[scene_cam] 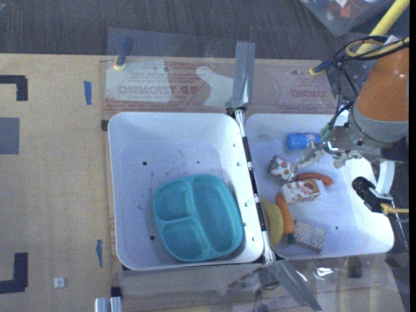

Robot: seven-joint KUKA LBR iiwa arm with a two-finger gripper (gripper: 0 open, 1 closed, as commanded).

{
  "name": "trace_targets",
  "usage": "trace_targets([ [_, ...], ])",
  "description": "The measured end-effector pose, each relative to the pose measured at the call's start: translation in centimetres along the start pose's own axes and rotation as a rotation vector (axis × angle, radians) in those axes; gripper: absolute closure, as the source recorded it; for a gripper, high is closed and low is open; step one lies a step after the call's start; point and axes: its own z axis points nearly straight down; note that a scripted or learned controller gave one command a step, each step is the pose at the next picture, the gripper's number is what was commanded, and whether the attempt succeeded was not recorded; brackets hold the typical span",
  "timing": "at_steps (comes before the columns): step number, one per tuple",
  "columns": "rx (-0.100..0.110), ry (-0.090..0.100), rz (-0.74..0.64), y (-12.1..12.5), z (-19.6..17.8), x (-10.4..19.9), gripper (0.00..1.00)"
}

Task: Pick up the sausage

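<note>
Two white bins sit side by side on my tan bench, and in the right bin [364, 233] the sausage [314, 178] lies flat, partly tucked behind a small carton [302, 190], near a blue cylinder [299, 140] and apart from the teal tray [197, 218] in the left bin [130, 174]. I judge it light, a bit soft and smooth-skinned, so I would take it across its exposed middle. My gripper [325, 149] hovers just above it, but I cannot tell how its tip is set, and the sausage's lower edge is hidden.
</note>
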Motion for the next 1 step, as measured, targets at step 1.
trace_targets([
  [1, -0.002, -0.001, -0.518, -2.25, 0.42, -7.01, 0.0],
])
